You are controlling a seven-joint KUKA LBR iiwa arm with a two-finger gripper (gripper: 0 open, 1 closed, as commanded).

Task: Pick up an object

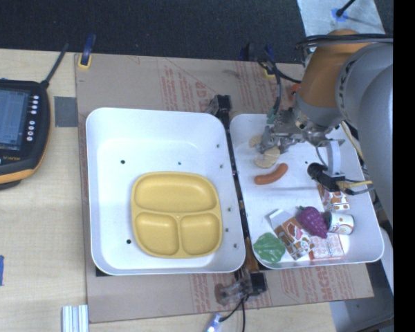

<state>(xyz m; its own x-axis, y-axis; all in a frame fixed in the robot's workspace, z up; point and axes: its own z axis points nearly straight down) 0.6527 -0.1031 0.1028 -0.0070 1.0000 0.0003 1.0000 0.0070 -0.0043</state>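
Cardboard [187, 81] covers the light wooden bench [28, 254] under both white bins. Nearest the camera, along the right bin's [373, 254] front edge, things crowd together: a green leafy piece [268, 247] at the front-left corner, a small printed carton [295, 235] just beside it, a purple grape bunch [312, 220] touching the carton, and a white printed cup [339, 221] lying on its side near the right wall. That corner leaves little free floor.

To the left, the left bin [104, 137] holds a yellow divided tray [176, 213], set toward its front-right, close to the shared wall between the bins. Bare white floor lies open behind the tray and along its left side.

Mid-bin on the right, a sausage [271, 174] lies at a slant with clear floor around it, apart from the clutter in front. Just behind it sits a pale bread-like piece [267, 160], near the bin's left wall.

Farther back, the gripper [279, 138] hangs over the right bin's rear-left part, directly above the pale piece, with the grey and orange arm [339, 75] behind it. Whether the jaws are wide or narrow cannot be told, since the wrist hardware hides them.

At the far left edge, a black and orange handheld pendant [10, 131] rests on the bench, well apart from the bins.
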